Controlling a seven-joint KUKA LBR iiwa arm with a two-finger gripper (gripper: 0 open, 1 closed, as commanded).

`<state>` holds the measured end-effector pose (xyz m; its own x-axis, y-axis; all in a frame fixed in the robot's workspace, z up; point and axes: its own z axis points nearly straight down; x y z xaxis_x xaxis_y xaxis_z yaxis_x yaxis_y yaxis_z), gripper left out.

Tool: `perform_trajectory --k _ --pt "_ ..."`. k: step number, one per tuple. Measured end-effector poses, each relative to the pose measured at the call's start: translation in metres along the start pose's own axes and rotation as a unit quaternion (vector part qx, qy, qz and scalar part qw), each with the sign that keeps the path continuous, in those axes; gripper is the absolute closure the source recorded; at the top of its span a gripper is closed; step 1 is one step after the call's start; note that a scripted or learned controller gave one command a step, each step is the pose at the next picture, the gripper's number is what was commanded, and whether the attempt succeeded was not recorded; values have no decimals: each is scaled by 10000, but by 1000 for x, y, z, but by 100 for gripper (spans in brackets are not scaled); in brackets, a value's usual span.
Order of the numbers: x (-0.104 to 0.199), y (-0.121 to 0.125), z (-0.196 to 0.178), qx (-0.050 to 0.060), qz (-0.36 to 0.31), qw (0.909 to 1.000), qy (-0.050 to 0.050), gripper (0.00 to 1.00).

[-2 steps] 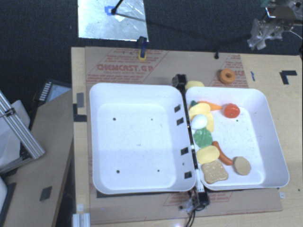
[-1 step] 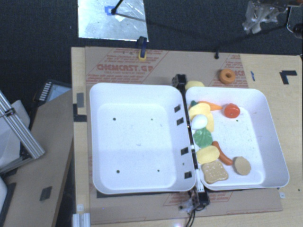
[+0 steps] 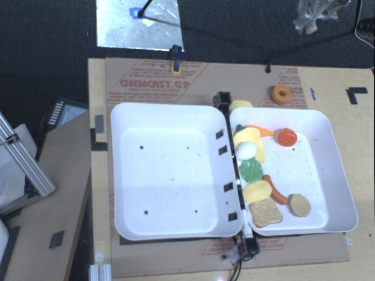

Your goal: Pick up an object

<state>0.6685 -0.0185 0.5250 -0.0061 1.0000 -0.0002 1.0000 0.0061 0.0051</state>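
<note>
Well apart from fingers [image 3: 316, 7], tomato [image 3: 286, 137] in right bin [image 3: 337, 157].

The two bins [image 3: 167, 157] look like smooth, slightly glossy white plastic. They rest on matt brown cardboard [image 3: 158, 84]. A crinkled, shiny foil sheet [image 3: 137, 16] lies beyond it.

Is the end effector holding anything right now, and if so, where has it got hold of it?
Nothing is held. The end effector sits high at the top right, off the bench, with nothing between its tips. The toy foods lie in the right bin, and a donut lies beyond it.

Toy foods [image 3: 263, 174] — right bin's [image 3: 328, 157] left side
</note>
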Motion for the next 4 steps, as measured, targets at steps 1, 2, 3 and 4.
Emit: perform_trajectory --k 1,2,3,4 --pt "25 0 -11 5 2 10000 2 100" --pt "36 0 -10 12 5 10000 2 100" --pt "46 0 -10 10 7 10000 1 100" --pt "64 0 -10 9 9 10000 1 100"
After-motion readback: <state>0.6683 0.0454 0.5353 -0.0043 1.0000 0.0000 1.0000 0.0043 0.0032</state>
